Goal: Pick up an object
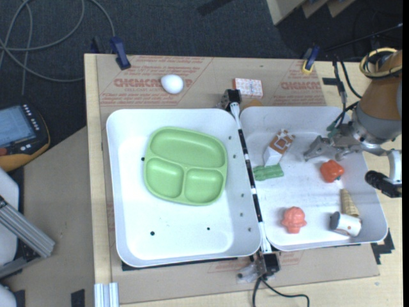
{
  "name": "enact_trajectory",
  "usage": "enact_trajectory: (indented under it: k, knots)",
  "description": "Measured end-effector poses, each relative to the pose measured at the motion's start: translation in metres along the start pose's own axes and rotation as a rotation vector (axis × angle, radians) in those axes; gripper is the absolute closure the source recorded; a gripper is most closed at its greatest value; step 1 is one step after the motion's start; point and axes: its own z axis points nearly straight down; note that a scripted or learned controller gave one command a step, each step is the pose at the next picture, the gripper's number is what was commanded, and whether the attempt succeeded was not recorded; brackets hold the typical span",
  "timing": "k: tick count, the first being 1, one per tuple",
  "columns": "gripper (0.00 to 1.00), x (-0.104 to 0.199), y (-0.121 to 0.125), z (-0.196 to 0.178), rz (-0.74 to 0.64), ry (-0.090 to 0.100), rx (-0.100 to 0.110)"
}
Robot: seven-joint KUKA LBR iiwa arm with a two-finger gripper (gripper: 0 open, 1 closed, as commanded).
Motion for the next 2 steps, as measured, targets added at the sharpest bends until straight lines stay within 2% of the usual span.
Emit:
enact_trajectory:
  k: [1, 2]
  knots:
    - [0.0, 0.004, -0.036, 0.004, 0.002, -0.006, -0.003]
    - [1.0, 0.003, -0.036, -0.006, 0.003, -0.01, -0.006]
